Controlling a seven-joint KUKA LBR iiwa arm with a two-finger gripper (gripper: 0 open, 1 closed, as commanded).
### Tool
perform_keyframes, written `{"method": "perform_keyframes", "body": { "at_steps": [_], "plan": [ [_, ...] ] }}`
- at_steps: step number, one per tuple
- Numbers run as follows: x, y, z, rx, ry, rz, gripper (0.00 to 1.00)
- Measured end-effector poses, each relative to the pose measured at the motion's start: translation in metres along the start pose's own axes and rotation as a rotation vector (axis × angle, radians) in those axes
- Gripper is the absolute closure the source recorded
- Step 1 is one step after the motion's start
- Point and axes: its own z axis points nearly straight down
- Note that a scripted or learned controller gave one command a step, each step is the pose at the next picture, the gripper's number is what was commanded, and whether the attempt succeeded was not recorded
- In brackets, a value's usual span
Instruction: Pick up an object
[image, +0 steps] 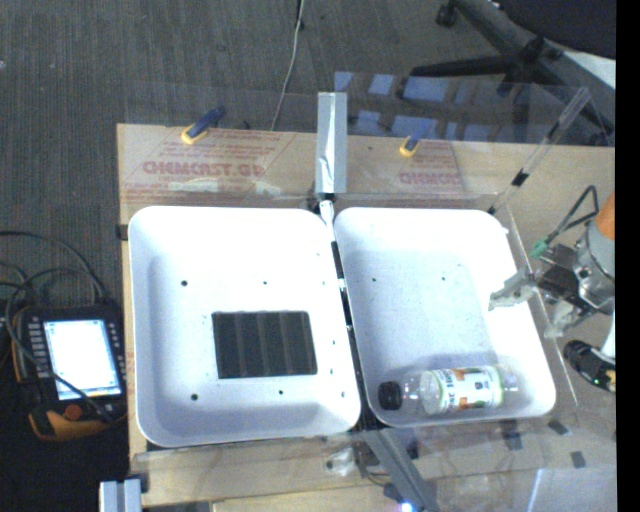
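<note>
My pincer (520, 290) hangs over the right bin's (430, 240) right rim, can't tell its state. Left bin (170, 240) has a dark ribbed pad (264, 343). Clear plastic bottle (450, 390), black cap, lies along the right bin's front wall.

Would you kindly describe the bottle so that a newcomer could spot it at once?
Look at the right-hand white bin of the two on the bench. Along its near wall lies a clear plastic bottle on its side, black cap pointing towards the left bin. That bin's dark ribbed rectangle is flat; the bottle is round and labelled.
</note>
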Motion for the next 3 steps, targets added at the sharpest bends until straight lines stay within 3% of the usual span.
{"method": "perform_keyframes", "body": {
  "at_steps": [1, 2, 3],
  "plan": [
    [-0.017, 0.009, -0.013, -0.002, -0.003, 0.434, 0.0],
    [0.047, 0.008, -0.066, -0.004, -0.003, 0.887, 0.0],
    [-0.009, 0.012, -0.067, -0.003, -0.003, 0.797, 0.0]
  ]
}}
